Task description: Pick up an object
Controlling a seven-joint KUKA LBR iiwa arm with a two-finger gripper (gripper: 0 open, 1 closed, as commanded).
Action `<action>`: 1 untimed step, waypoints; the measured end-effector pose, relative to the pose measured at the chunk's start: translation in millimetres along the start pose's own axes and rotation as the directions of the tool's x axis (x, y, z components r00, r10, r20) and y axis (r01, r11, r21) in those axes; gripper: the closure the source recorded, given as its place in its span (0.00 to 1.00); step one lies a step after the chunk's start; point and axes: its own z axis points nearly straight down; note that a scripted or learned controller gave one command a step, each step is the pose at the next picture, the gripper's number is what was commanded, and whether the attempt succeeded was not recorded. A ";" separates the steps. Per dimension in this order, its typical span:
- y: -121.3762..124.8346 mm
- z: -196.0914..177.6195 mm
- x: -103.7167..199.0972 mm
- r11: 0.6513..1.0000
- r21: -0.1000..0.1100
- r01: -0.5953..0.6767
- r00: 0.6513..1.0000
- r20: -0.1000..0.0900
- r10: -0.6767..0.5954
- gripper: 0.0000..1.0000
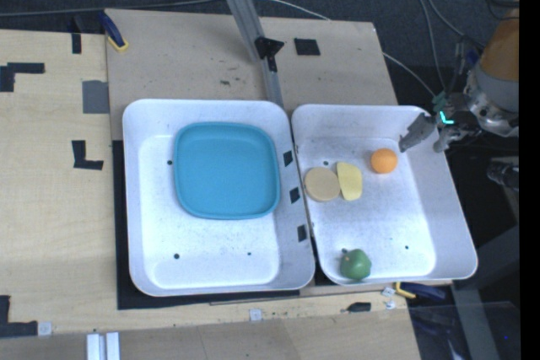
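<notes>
Inside the right bin lie an orange ball, a yellow block, a tan round disc touching the block, and a green pepper-like object near the front rim. My gripper hangs over the bin's right rim, to the right of the orange ball and apart from it. Its two fingers stand spread, with nothing between them. The arm's orange band shows at the far right.
The left bin holds a blue square plate. A grey metal bar slants down from the top to the gap between the bins. Cables run across the dark floor behind the bench.
</notes>
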 end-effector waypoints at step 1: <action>0.0 0.0 0.0 1.000 0.000 0.000 1.000 0.000 0.000 0.00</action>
